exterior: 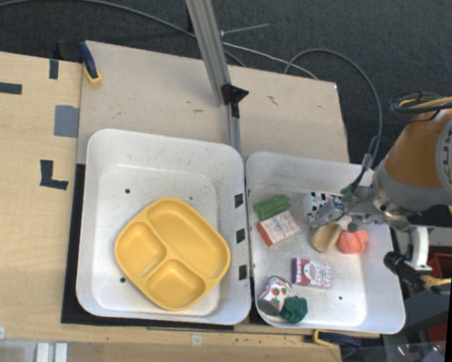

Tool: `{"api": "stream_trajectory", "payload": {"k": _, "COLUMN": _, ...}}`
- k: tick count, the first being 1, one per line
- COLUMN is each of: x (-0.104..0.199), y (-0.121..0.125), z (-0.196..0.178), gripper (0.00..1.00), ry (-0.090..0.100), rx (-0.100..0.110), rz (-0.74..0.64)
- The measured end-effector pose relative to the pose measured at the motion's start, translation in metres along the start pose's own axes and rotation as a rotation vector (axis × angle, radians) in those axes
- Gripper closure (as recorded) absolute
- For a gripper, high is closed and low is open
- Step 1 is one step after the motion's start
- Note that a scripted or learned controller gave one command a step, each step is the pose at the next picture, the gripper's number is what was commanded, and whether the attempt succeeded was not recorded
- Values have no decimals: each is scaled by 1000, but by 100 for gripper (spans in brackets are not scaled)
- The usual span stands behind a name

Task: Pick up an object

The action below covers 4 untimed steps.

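Note:
My gripper [340,217] hangs low over the right bin [290,171], near its right side, below the grey arm with the orange band [419,159]. Directly beneath and in front of it lie a tan rounded object [325,238] and a salmon-pink lump [353,242], side by side. A black-and-white spotted item [317,201] sits just left of the gripper. Further left are a green block [270,206] and a red-and-white box [278,227]. A purple-and-white carton [311,272] lies nearer the front.
At the right bin's front edge sit a small patterned cup [275,294] and a dark green object [295,309]. A yellow divided plate [173,252] lies in the left bin [96,203]. A slanted metal pole [212,40] rises behind the bins.

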<state>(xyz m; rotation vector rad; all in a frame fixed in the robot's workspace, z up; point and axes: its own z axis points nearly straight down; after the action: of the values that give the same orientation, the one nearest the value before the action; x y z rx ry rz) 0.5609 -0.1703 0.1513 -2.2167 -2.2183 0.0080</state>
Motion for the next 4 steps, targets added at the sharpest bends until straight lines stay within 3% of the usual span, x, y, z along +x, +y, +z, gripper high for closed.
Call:
{"api": "stream_trajectory", "payload": {"k": 1, "x": -7, "y": 1, "z": 49, "gripper": 0, "ry": 2, "rx": -1, "rz": -1}}
{"api": "stream_trajectory", "payload": {"k": 2, "x": -6, "y": 1, "z": 62, "gripper": 0, "ry": -1, "rx": -6, "rz": -1}}
{"api": "stream_trajectory", "payload": {"k": 3, "x": -6, "y": 1, "z": 52, "gripper": 100, "ry": 0, "rx": -6, "rz": -3}}
{"api": "stream_trajectory", "payload": {"k": 4, "x": 2, "y": 10, "z": 0, "gripper": 100, "ry": -1, "rx": -11, "rz": -2}}
